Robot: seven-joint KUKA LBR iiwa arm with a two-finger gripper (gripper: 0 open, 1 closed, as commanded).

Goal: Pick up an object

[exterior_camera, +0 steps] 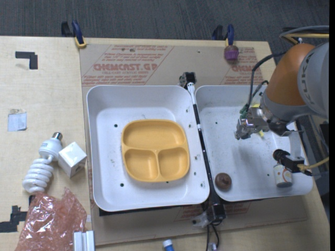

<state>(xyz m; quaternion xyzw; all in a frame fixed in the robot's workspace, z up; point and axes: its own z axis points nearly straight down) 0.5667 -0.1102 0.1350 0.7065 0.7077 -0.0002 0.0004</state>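
Status: no pick made yet, as far as this view shows. Gripper (245, 128) sits low in the right bin (230, 101), right of frame centre, over the bare white floor in the bin's upper middle. Whether it is spread or closed cannot be told: from above the wrist hides the business end, and the part that does show is small and blurred. Nothing can be seen in its grasp, and nothing lies directly under it. Candidate objects: a small brown lump (223, 180) at the lower left corner of the right bin, close to the rim and well apart from the gripper, down and to the left of it; and a yellow divided plate (155, 149) lying flat in the middle of the left bin (102, 114), centre of frame, untouched. Bulb (42, 166) and white cube (72, 158) lie on the bench at the left of the frame, outside both bins, so probably not targets. Judgement: task is at the approach or descent stage at best. If this descent is a grasp try it looks set to close on bare floor, since the lump is off to one side. Left to do: place the gripper over a real object (the lump is the nearer one), close on it, lift it clear of the bin floor. The lump is small and near the bin wall, so clearance on that side may be tight. The plate is broad and flat, so a rim grip seems the only option.
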